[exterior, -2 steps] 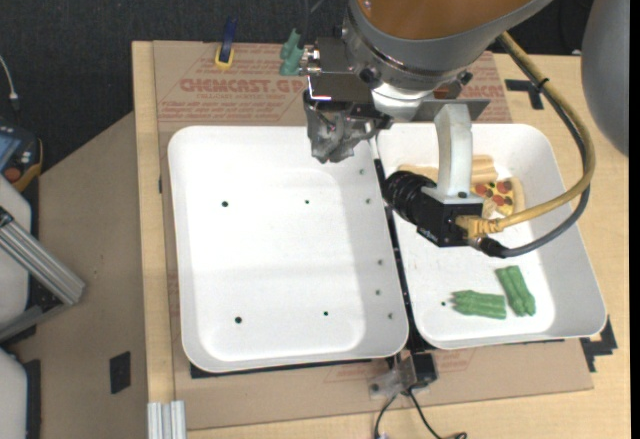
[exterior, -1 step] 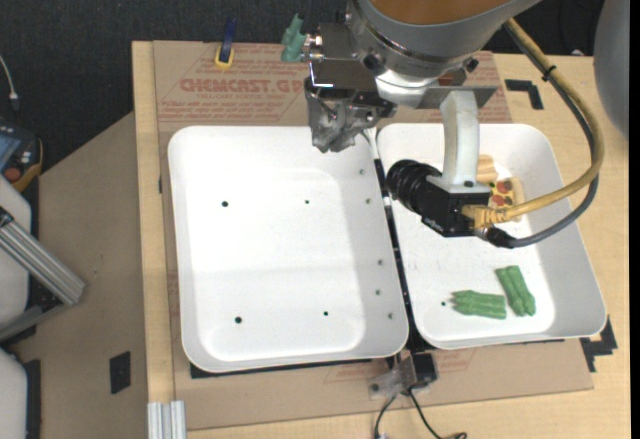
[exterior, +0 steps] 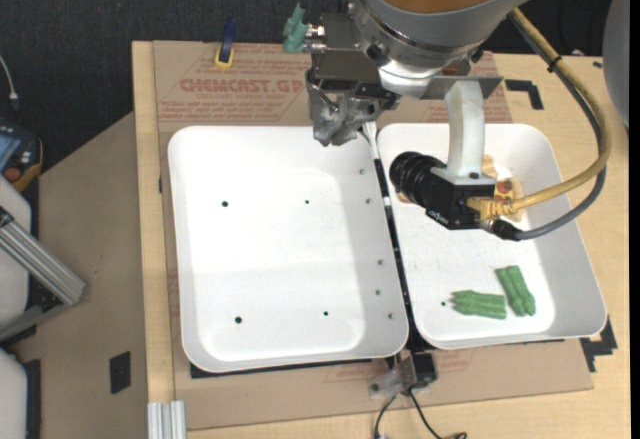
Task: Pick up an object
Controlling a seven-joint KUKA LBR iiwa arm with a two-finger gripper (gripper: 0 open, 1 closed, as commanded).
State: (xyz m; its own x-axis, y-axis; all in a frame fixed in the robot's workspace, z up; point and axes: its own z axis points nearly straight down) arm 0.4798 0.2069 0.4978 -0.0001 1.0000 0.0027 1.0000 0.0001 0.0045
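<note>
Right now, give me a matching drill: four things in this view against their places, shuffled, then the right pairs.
Things:
1. tool
2. green pieces
3. blue-and-yellow clip
4. black cylinder

Places:
A. near corner of the right bin
B. far edge of the left bin, by the divider
C. on the cardboard, far left
D. above the right bin's middle

Pairs: 1-B, 2-A, 3-C, 4-D

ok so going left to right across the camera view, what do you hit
left bin → tool, hanging over the left bin's far right corner → right bin, with two green objects lying in its near part: one, then the other
</note>
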